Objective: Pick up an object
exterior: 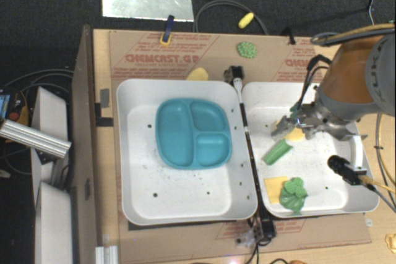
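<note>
— Two bins, and you only need the right-hand bin [356, 191] for this one. Your gripper [289, 127] is low over its upper half, right at a small yellow piece [297, 135].

— Is it holding that piece?

— I'd not say so. The yellow piece sits at the fingertips, touching or nearly so, but whether it lies between them is too small to make out. Whether the jaws stand apart or closed, you cannot tell from here either.

— What else could I go for?

— A green cylinder [276, 152] lies just below and slightly left of the gripper. Its long axis runs on a slant, lower-left to upper-right, so you'd want the fingers closing across that slant, not along it. Further down are a flat yellow square [273, 184] and a leafy green toy [293, 193] resting partly on it.

— And the left bin [133, 151]?

— It holds a blue divided plate [192, 133], well apart from the arm. My judgement: the yellow piece is your nearest target; confirm the grip before lifting.
</note>
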Motion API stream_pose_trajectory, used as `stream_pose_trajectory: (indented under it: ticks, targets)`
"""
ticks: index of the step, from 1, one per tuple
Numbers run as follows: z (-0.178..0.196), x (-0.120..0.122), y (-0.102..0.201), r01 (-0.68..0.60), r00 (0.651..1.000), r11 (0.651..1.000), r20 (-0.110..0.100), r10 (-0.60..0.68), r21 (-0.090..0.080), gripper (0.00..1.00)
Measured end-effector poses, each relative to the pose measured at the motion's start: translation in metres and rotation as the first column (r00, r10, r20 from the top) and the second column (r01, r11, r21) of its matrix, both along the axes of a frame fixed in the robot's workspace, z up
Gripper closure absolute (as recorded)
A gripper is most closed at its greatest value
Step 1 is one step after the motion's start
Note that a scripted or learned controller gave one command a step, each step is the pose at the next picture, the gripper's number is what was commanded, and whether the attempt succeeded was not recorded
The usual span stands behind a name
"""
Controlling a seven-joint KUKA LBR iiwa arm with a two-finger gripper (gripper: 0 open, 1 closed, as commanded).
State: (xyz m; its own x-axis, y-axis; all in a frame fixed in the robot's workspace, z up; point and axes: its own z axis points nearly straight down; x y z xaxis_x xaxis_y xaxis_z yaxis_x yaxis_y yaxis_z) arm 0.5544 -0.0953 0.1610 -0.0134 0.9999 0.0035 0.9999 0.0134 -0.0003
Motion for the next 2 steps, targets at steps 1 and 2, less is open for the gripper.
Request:
stream_pose_trajectory:
  ticks: [1,2]
  targets:
    - [-0.081,0.003,-0.002,0.012,1.000,1.000,-0.002,-0.012,-0.003,0.00]
    - [-0.066,0.004,-0.003,0.013,1.000,1.000,0.003,-0.013,-0.004,1.00]
